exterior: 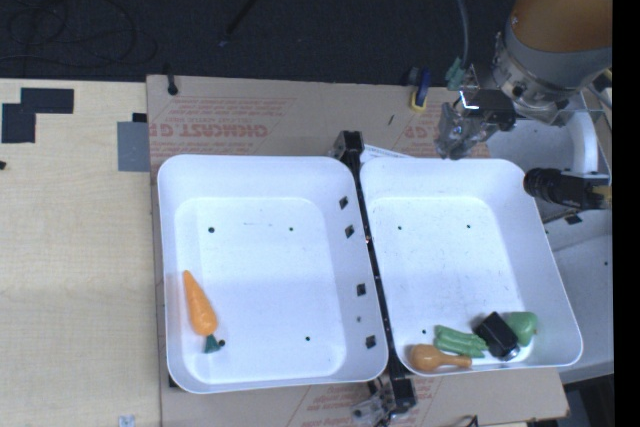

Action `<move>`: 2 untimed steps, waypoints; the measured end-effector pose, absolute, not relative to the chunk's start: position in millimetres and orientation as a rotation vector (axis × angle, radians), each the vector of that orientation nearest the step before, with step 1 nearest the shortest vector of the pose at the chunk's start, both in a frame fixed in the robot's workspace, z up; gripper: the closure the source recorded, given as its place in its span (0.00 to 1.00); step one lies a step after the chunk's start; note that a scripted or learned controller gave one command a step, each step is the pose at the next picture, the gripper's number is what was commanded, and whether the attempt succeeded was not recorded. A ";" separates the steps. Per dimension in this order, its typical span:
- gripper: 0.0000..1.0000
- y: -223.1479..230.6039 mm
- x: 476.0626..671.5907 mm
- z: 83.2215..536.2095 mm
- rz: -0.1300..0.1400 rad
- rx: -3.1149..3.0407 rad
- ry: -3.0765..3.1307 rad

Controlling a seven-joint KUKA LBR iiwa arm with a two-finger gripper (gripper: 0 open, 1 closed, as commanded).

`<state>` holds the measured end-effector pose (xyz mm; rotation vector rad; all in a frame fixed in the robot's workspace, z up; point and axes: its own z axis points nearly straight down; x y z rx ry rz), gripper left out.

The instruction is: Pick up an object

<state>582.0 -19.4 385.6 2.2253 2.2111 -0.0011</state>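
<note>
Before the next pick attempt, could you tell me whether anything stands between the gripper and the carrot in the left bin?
Nothing visible does: the gripper hangs above the right bin's far rim, and the carrot lies apart.

1 fixed camera above the bench point(80, 215) looks down aslant on 2 bins point(170, 215)

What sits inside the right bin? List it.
In the right bin, along its near edge: a yellow-orange gourd-like toy, a green toy, and a black block lying over another green item, hiding part of it.
</note>
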 end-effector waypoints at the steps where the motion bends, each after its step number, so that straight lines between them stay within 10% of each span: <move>1: 1.00 -41.9 516.9 412.3 -0.003 2.226 2.220; 2: 1.00 79.9 499.3 453.8 0.005 2.207 2.238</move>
